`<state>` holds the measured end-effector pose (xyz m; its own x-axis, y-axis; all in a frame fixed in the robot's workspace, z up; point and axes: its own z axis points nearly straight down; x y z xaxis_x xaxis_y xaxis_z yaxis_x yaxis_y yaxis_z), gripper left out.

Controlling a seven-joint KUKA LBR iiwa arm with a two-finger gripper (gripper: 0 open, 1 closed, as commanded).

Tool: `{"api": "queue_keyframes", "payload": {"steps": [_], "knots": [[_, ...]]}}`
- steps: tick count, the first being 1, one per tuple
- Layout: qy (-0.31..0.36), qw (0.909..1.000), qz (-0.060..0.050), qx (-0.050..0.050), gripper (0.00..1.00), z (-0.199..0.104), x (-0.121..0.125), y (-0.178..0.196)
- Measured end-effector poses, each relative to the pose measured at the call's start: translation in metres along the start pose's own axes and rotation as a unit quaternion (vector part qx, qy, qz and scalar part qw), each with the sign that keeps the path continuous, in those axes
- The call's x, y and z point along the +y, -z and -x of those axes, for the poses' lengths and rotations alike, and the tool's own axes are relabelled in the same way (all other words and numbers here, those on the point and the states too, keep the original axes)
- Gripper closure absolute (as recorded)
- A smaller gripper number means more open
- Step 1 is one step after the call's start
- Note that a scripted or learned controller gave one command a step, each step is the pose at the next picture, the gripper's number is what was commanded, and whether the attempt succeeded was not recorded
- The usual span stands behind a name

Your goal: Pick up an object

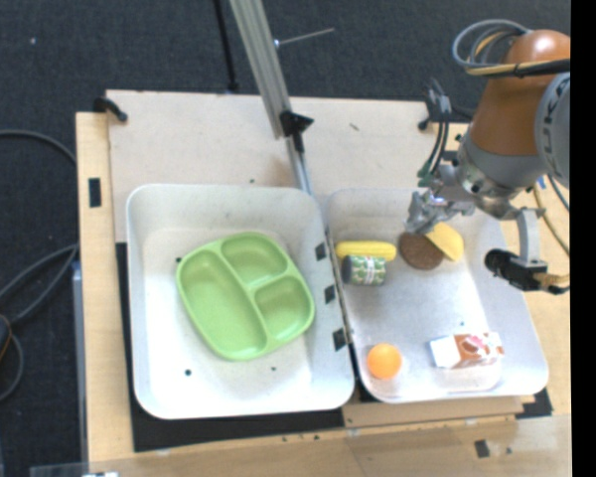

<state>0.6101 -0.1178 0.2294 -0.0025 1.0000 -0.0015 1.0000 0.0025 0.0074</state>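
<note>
In the right bin [497, 306], near its far edge, a brown round object [420, 253] lies touching a yellow wedge-shaped piece [447, 240]. The gripper [427, 210] hangs right above them, at the brown object's far rim. Its tips blur into the objects under it, so I cannot tell how far open the fingers are, nor whether they have hold of anything. What the brown and yellow pieces are is also hard to make out.

Just left of them lie a yellow bar [367, 250] and, touching its near side, a small greenish can [366, 270] on its side, its label too blurred to read. Nearer the front sit an orange ball [384, 361] and a red-and-white carton [467, 350], well apart from each other.

The left bin [159, 366] holds a green tray [244, 293] with three compartments.

Both bins rest on a pale wooden bench [179, 137]. A metal post [263, 53] rises at a slant from behind them. The arm [512, 117] is cut off at the right. The floor [40, 48] is dark carpet, with black cables [25, 266] at the left
</note>
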Motion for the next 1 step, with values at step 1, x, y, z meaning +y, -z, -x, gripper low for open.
{"api": "queue_keyframes", "payload": {"steps": [1], "knots": [[0.000, 1.0000, -0.002, 0.000, 1.00, 0.0006, 0.0007, -0.0027]]}}
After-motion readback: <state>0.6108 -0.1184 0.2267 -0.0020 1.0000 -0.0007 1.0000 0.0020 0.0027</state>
